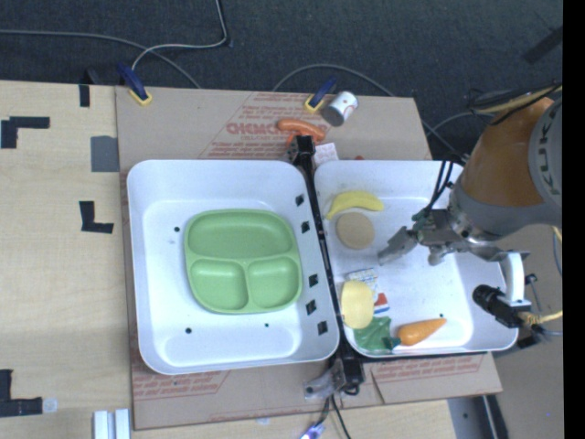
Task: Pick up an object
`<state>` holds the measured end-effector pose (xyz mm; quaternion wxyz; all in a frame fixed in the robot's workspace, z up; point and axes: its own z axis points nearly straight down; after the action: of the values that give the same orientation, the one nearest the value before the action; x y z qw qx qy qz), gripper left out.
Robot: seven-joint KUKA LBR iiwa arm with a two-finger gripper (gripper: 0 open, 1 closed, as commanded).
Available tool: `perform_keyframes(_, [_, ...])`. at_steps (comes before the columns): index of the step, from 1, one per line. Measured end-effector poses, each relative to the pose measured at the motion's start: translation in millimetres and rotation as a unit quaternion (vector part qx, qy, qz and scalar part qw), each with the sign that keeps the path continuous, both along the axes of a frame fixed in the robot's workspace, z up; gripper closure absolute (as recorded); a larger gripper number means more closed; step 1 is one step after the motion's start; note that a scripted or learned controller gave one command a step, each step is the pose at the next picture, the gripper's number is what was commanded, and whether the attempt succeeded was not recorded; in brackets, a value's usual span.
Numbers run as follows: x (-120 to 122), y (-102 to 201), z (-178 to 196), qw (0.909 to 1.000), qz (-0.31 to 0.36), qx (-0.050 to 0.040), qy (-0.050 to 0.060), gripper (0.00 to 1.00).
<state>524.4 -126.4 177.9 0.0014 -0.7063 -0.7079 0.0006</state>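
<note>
My gripper (pixel 418 249) hangs over the middle of the right bin (pixel 475 332), its fingers spread apart and open with nothing between them. Just left of it lies a tan round piece (pixel 356 231), with a yellow banana (pixel 355 201) beyond that. Toward the front of the bin sit a yellow lemon-like piece (pixel 357 304), a small red, white and blue item (pixel 380 305), a green leafy piece (pixel 371 337) and an orange carrot (pixel 421 331). The gripper touches none of them.
The left bin (pixel 155 245) holds a green divided plate (pixel 244 258). A black clip strip (pixel 312 236) runs where the bins meet. Behind the bins, an orange item (pixel 302 127) and a small silver cylinder (pixel 339 108) rest on the cardboard. The grey and orange arm (pixel 512 167) reaches in from the right.
</note>
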Motion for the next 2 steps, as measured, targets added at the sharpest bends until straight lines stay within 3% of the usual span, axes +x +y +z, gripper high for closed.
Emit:
perform_keyframes(1, [0.3, 24.5, -77.2, 1.0000, -0.001, 0.0001, 0.001, 0.00])
perform_keyframes(2, [33.6, 17.7, -91.7, 1.0000, -0.001, -0.0002, -0.002, 0.00])
